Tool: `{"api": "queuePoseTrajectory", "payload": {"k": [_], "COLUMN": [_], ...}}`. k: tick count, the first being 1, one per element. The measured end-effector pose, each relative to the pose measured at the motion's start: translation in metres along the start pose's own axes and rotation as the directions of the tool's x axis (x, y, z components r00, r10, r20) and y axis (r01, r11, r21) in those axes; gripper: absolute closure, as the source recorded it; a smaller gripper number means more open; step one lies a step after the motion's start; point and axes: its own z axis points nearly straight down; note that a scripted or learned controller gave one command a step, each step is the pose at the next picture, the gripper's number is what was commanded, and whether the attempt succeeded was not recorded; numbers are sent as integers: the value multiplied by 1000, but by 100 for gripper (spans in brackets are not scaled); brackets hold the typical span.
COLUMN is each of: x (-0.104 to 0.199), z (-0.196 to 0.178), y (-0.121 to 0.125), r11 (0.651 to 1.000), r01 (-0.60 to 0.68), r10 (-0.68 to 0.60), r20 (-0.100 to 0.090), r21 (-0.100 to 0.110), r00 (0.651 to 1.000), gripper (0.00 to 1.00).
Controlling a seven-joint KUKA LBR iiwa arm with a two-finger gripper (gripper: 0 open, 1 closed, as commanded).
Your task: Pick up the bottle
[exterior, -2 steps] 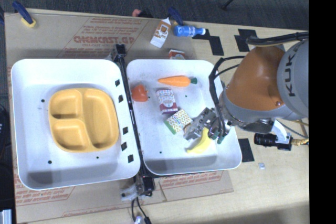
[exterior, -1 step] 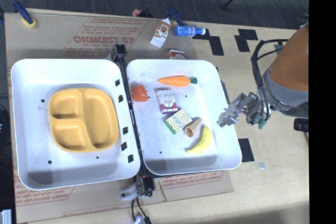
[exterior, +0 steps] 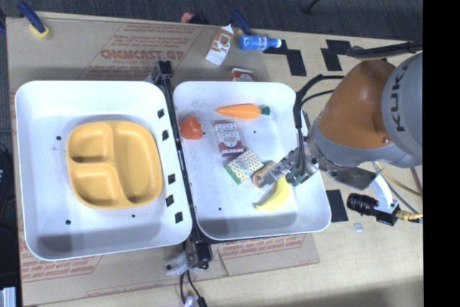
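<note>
Nearest you, the gripper (exterior: 287,172) sits low in the right bin (exterior: 215,223), just above the banana (exterior: 274,196) and beside a small patterned box (exterior: 244,165); you cannot tell how far its jaws stand apart. Farther in lie a red-labelled packet (exterior: 228,138), a red tomato-like piece (exterior: 190,128) and a carrot (exterior: 240,111). The yellow divided plate (exterior: 113,161) rests in the left bin (exterior: 36,154). The blue bottle (exterior: 255,43) lies beyond the bins on cardboard (exterior: 144,47) printed "CHEMCAST GP". The arm (exterior: 374,111) reads "KU".
</note>
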Motion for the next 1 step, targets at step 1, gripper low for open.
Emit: {"api": "queuePoseTrajectory", "payload": {"k": [1], "x": [-34], "z": [-199], "y": [-21], "r11": [940], "r01": [342], "r10": [-342], "r20": [7], "r21": [0], "r00": [940], "gripper": [100]}}
